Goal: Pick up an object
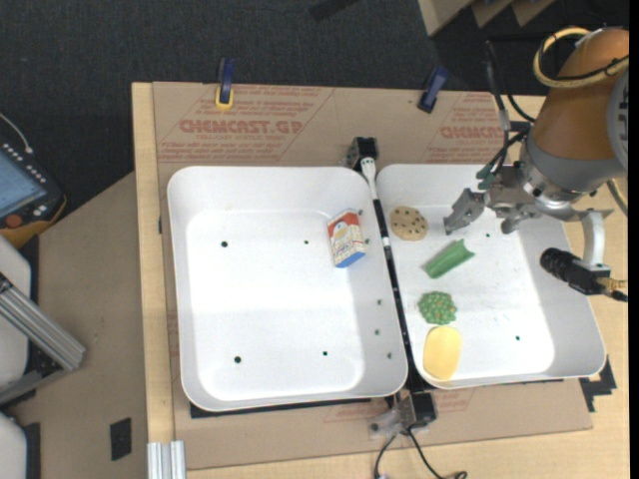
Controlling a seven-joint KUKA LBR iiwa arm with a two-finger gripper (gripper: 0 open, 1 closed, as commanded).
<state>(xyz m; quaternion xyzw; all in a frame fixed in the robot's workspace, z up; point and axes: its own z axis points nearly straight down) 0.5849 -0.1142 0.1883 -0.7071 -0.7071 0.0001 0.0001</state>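
The bench [250, 118] carries two white bins side by side, with brown cardboard showing around their edges. The left bin [200, 267] holds a small red, white and blue carton [346, 239], which sits near its right wall, tilted a little. The right bin [559, 337] holds four things, all along its left side. The arm [579, 108] comes in from the right, grey with an orange band, and hangs over the upper part of the right bin. Its gripper [485, 211] is spread wide, one finger [465, 211] reaching toward the bin's middle and the other [511, 218] nearer the wrist; nothing sits between them, and they touch none of the objects. Just below and left of the gripper lies a green wedge [447, 259], slanted. Near the bottom of the bin lies a yellow lemon [442, 352]. Above it, just beside it, is a green broccoli [436, 307]. A round cookie [407, 224] lies near the upper left corner, beside the wall between the bins.
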